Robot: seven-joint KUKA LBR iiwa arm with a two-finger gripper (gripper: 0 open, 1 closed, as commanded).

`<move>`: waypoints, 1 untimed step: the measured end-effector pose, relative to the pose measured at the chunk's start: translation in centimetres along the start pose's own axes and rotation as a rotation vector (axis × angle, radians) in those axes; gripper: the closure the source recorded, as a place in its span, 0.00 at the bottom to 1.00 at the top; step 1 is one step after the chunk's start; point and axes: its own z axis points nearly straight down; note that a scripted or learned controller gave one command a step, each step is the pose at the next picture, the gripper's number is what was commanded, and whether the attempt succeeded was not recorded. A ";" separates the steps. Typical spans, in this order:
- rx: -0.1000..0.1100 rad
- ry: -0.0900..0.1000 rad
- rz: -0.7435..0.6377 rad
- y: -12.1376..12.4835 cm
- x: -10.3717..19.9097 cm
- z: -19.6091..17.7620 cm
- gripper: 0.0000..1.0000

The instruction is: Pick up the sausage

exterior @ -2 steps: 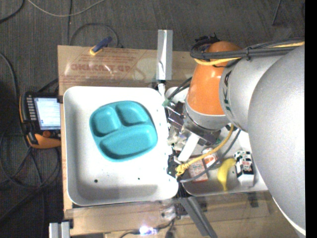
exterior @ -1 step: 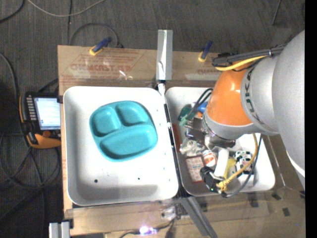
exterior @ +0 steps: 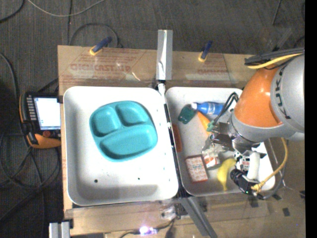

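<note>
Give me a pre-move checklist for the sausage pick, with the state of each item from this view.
1. Sausage located: cannot tell; nothing in the right bin reads clearly as a sausage.
2. Pincer over the right bin: ok, it sits above the clutter near the bin's middle.
3. Pincer holding anything: cannot tell, the arm's wrist covers it.
4. Neighbours near the pincer: not ok; the yellow banana and the red-and-white packet lie close by.
5. Blue bottle clear of the pincer: ok, it lies toward the bin's far wall.
6. Teal divided plate out of the way: ok, it is in the left bin.
</note>
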 end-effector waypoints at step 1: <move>-0.003 -0.001 -0.197 0.7 -2.6 -4.0 1.00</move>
